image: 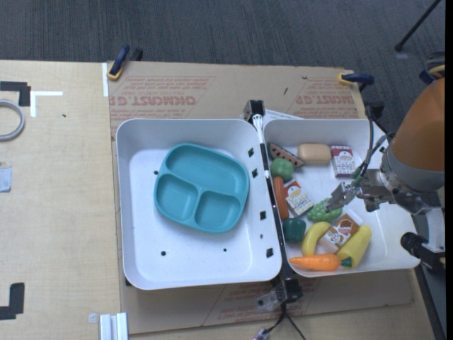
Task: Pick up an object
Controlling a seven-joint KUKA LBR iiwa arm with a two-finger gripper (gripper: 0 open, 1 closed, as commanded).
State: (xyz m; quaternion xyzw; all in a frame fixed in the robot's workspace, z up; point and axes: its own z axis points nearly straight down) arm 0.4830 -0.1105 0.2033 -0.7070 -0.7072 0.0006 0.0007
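Observation:
The right bin (368,134) holds several toy foods. My gripper (342,196) hangs low over its middle, reaching in from the right, with its tip just above the right edge of a green leafy vegetable (322,210). Nothing can be seen held in it. Below it lie a yellow banana (313,237), a printed packet (340,232), a yellow corn cob (357,245) and an orange carrot (315,263). A tan block (314,152) and a small red and white box (343,160) lie at the back.
Along the right bin's left wall lie a brown wedge (284,154), a green pepper (282,167), an orange sausage (281,197) and a dark green piece (294,227). The left bin (134,211) holds a teal divided plate (202,188). The arm's grey and orange body (421,147) looms over the right bin's edge.

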